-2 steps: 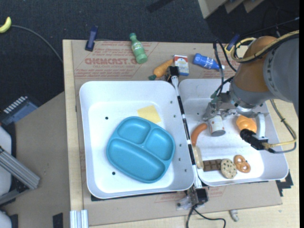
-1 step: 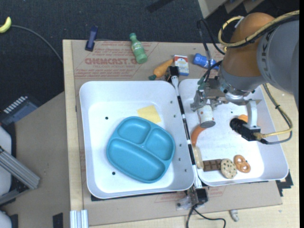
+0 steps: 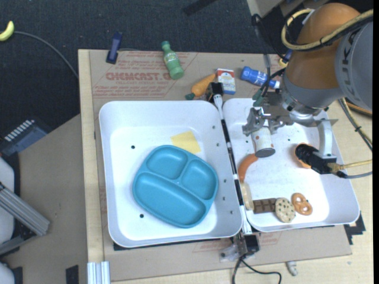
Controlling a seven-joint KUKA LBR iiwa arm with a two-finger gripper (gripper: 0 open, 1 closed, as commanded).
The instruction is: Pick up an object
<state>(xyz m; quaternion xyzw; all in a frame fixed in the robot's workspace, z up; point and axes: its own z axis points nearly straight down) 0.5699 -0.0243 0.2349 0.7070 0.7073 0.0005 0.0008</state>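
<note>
One arm, one target: my gripper (image 3: 259, 126) hangs over the far half of the right bin (image 3: 331, 194), and I cannot tell from this slant whether it is spread or closed. Just beneath it is a small can (image 3: 265, 144), pale with a brownish band and a grey end, close enough that it may be touching, though I cannot confirm a hold. I judge the can to be light and stiff, with a smooth round wall that could slip or roll, so the best hold is square across its sides at mid-height. Just beside it, toward the bin divider, curves an orange sausage (image 3: 244, 165). Along the near wall sit a chocolate bar (image 3: 263, 205), a cookie (image 3: 285, 209) and a pretzel (image 3: 302, 204). The left bin (image 3: 118, 135) carries a blue divided plate (image 3: 174, 185) and a yellow cheese slice (image 3: 186, 141). Behind the bins, on the bench (image 3: 142, 76), lie a green bottle (image 3: 173, 61), a carrot (image 3: 203, 85) and a small carton (image 3: 225, 80).
</note>
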